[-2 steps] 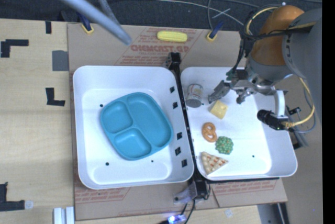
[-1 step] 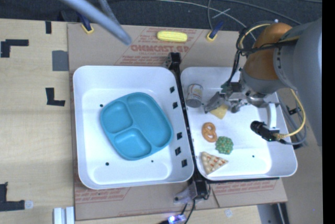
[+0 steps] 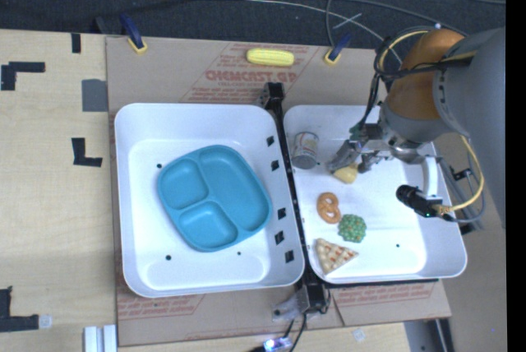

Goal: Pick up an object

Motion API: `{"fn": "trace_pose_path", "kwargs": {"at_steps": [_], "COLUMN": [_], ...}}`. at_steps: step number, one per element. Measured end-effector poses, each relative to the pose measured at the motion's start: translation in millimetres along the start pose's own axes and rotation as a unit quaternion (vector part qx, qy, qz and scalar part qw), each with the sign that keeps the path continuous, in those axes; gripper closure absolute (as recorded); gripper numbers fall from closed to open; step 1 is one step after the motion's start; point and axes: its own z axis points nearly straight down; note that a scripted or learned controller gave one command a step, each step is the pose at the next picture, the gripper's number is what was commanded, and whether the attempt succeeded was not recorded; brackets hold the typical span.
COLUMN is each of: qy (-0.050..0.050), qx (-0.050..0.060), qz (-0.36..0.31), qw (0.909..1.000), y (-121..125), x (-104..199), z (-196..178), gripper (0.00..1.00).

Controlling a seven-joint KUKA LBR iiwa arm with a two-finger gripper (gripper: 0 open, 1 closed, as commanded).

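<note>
My gripper (image 3: 352, 161) is low in the right bin (image 3: 411, 260), its fingers spread on either side of a small pale yellow piece (image 3: 346, 174) near the bin's upper middle. The piece lies on the bin floor just below the fingertips. A small metal cup (image 3: 305, 150) lies on its side to the left of the gripper. Below are a pretzel (image 3: 329, 207), a green broccoli piece (image 3: 352, 228) and a pizza slice (image 3: 334, 254).
The left bin (image 3: 140, 260) holds a blue divided plate (image 3: 214, 196). A yellow corn cob (image 3: 269, 57) lies on the cardboard behind the bins. Black clips run along the divider between the bins (image 3: 283, 169). The arm's grey and orange body covers the right bin's upper right.
</note>
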Motion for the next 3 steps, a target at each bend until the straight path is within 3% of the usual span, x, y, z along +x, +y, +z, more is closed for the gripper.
{"fn": "trace_pose_path", "kwargs": {"at_steps": [3], "qy": [0.0], "qx": [-0.003], "qz": [0.0], "qw": [1.0], "y": [15], "x": [0], "z": [-153], "gripper": [1.0]}}
